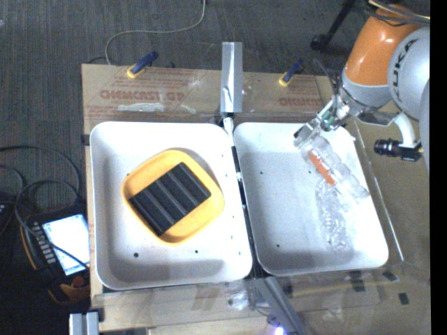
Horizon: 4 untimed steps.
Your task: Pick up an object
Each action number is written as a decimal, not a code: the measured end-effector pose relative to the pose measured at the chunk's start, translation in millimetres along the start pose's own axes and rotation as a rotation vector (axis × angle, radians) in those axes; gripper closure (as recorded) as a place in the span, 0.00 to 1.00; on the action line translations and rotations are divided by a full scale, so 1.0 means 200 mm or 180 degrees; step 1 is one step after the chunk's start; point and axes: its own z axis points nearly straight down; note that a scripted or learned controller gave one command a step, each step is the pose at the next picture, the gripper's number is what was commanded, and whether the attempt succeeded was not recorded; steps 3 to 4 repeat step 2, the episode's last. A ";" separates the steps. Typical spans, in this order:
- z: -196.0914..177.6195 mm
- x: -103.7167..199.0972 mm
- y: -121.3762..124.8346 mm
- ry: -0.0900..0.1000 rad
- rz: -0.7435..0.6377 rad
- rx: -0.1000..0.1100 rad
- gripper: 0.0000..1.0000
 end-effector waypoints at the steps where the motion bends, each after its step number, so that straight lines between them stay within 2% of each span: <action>1: -0.04 0.00 0.00 -0.0007 -0.0001 0.0000 1.00; 2: -0.04 0.47 0.06 0.0017 0.0058 -0.0001 1.00; 4: -0.04 0.47 0.06 0.0017 0.0058 -0.0001 1.00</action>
